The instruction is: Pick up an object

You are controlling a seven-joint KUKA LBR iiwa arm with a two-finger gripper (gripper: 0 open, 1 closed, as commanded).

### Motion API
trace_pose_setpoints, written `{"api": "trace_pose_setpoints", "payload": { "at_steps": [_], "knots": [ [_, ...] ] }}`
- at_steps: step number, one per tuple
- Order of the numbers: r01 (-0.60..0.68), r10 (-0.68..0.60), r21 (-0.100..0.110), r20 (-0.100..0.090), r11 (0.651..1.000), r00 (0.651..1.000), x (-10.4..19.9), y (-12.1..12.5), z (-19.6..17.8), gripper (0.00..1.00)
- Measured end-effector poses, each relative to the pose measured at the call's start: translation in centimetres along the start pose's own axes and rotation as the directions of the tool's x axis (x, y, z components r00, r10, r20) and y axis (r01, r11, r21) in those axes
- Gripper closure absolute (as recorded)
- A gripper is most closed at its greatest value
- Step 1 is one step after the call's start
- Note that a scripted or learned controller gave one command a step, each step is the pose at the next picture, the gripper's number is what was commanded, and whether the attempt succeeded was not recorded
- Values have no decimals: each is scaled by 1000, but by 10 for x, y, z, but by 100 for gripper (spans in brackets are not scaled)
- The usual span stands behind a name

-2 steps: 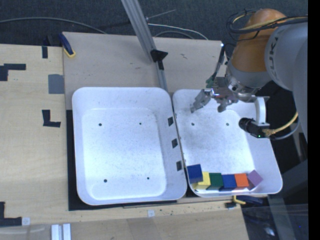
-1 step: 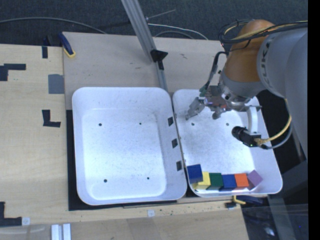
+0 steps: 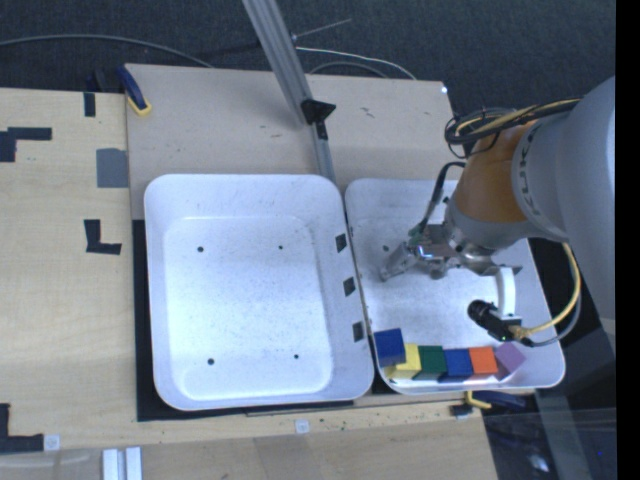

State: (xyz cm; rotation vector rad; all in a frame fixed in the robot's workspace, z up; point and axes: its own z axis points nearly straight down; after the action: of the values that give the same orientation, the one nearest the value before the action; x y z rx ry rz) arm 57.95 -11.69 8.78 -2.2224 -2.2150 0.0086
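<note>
Poised over the right bin [image 3: 520,230], gripper [image 3: 392,266] empty, fingers apart, well clear of the blocks. Lined along the near wall: blue block [image 3: 388,344], yellow [image 3: 407,366], green [image 3: 432,359], orange [image 3: 483,360] (likely light, rigid, smooth; best pinched across flat sides). No legible markings.

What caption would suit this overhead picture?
Robot gripper hovers in the right bin, coloured blocks lined along its near edge.
</note>
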Motion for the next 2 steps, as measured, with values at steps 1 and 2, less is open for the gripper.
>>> {"api": "trace_pose_setpoints", "payload": {
  "at_steps": [1,2],
  "knots": [
    [10,-11,-14,-2,1000,1000,75,14,-109,0],
    [14,-14,-9,-5,1000,1000,210,-3,-189,0]
  ]
}}
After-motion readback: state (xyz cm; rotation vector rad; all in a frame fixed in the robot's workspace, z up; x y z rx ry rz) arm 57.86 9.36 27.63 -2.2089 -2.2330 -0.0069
